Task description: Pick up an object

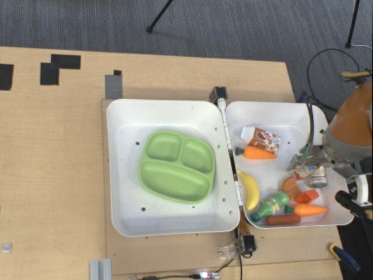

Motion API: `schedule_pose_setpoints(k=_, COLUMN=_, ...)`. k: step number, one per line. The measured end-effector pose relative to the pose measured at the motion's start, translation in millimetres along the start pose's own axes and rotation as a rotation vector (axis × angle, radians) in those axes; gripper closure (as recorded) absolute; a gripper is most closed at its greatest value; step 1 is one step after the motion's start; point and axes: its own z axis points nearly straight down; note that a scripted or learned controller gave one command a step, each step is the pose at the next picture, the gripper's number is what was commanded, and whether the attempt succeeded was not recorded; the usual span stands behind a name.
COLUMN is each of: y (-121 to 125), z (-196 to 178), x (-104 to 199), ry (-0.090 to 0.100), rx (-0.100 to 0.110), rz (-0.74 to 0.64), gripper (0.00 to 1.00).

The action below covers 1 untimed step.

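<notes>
Wooden bench (52,156), green plate (176,166) in left bin (125,214), gripper (305,158) over toys

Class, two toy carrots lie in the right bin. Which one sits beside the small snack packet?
The carrot near the far end of the right bin, just below the snack packet. The other carrot lies at the near end, by the sausage.

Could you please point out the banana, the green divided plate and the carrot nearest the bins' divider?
banana (250,190): camera view, mid-curve.
green divided plate (176,167): camera view, centre ridge.
carrot (260,153): camera view, orange body.
</notes>
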Motion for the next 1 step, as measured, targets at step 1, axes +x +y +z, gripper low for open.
schedule_pose_setpoints(k=1, y=-41.5, z=-73.2, x=47.1, ry=0.009, rx=0.015, rz=-0.200, gripper=1.00)
